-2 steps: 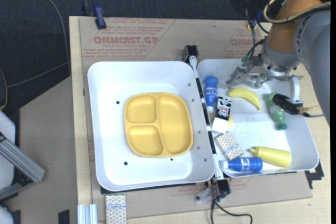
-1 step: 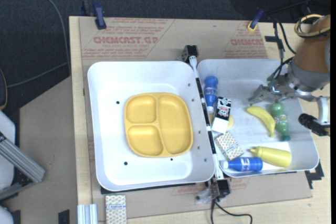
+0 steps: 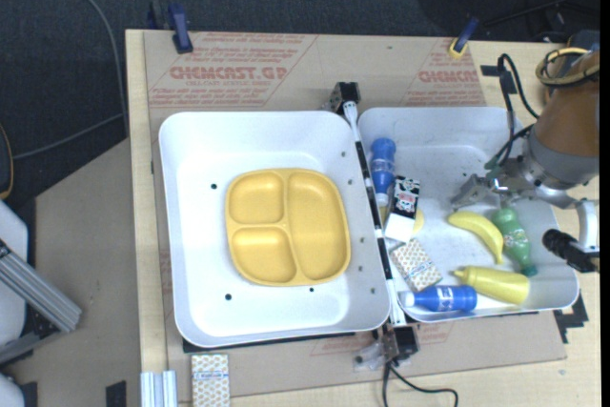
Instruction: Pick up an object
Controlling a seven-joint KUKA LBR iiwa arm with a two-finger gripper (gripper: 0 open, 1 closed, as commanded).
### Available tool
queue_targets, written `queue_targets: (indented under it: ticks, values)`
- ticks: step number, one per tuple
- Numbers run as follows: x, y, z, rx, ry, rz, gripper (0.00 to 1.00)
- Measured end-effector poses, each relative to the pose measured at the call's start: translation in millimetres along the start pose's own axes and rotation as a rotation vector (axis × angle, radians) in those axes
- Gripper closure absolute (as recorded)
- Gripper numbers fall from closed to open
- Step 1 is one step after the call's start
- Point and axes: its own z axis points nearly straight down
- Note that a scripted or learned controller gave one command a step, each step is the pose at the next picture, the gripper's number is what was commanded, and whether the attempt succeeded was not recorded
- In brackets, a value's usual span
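A dark carpeted floor surrounds the counter (image 3: 286, 62), a board topped with printed brown cardboard that bears two shallow white bins side by side. The left white plastic bin (image 3: 191, 167) holds a yellow plastic plate divided into three compartments (image 3: 286, 226), lying flat near its middle. The right white plastic bin (image 3: 429, 124) holds the clutter: a blue bottle (image 3: 382, 164) along its left wall, a small black-and-white printed box (image 3: 407, 195) just beside it, a patterned flat packet (image 3: 416, 264), a yellow banana (image 3: 479, 231), a green translucent bottle (image 3: 515, 238) touching the banana's right side, a yellow squeeze bottle (image 3: 496, 283) lying on its side, and a blue-and-white bottle (image 3: 440, 299) against the front wall.

The grey arm with its orange band (image 3: 570, 124) reaches in from the right, and the end effector (image 3: 496, 189) sits low over the right bin, just above the banana and the green bottle. Its metal fingers appear splayed apart, though the view here is small and cluttered, and nothing is seen between them.

The step in hand looks like the approach: the end effector is positioned over a candidate, with no grasp made. The next move probably calls for a descent onto one object, likely the banana or green bottle, centred so that the fingers straddle it without catching its neighbour, then closing and lifting.
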Motion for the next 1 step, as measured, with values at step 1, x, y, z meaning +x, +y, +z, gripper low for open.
queue_targets:
  ticks: [1]
  values:
    - [44.1, -27.5, 0.3, 0.000, 0.001, -0.002, 0.00]
